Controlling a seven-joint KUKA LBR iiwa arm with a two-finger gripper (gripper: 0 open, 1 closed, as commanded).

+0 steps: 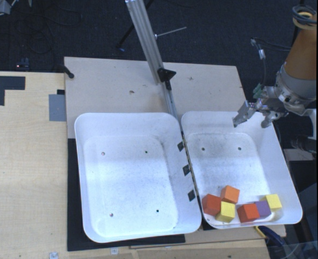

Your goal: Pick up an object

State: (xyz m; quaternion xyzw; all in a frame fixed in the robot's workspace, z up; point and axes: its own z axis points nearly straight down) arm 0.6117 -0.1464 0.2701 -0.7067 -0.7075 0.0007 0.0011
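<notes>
Overhead, hand open, holding nothing.

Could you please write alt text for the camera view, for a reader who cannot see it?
The gripper hangs open above the right bin's far edge, holding nothing. Small coloured blocks cluster in that bin's near corner, beside the left bin.

Grey arm reaching in from right, claw angled down-left, fingers spread, nothing between

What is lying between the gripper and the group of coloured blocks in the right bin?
In the camera view, only bare white bin floor separates the gripper from the coloured blocks.
</notes>
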